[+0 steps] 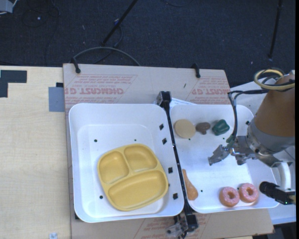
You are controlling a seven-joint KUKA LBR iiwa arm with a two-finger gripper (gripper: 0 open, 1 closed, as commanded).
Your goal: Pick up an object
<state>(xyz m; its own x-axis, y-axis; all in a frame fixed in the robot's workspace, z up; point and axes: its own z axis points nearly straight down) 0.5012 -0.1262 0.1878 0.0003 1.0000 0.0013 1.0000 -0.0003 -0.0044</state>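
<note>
Over the right white bin point(241, 117): gripper point(217, 157) low, nothing visibly held.
Whether its fingers are open cannot be told. Two pink ring doughnuts point(238, 194) lie near; tan disc point(184, 129), brown lump point(203, 127), green piece point(220, 127) behind. Yellow divided tray point(133, 176) occupies the left white bin point(84, 133).

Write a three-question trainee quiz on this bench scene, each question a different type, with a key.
1. True or false: the yellow divided tray lies in the left bin.
2. How many pink doughnuts are in the right bin?
3. Which thing lies nearest the gripper?
A. green object
B. orange carrot-shaped object
C. tan disc

Key
1. True.
2. Two, side by side near the front edge.
3. A. The green object lies just behind the gripper; the other two are further off.
</note>
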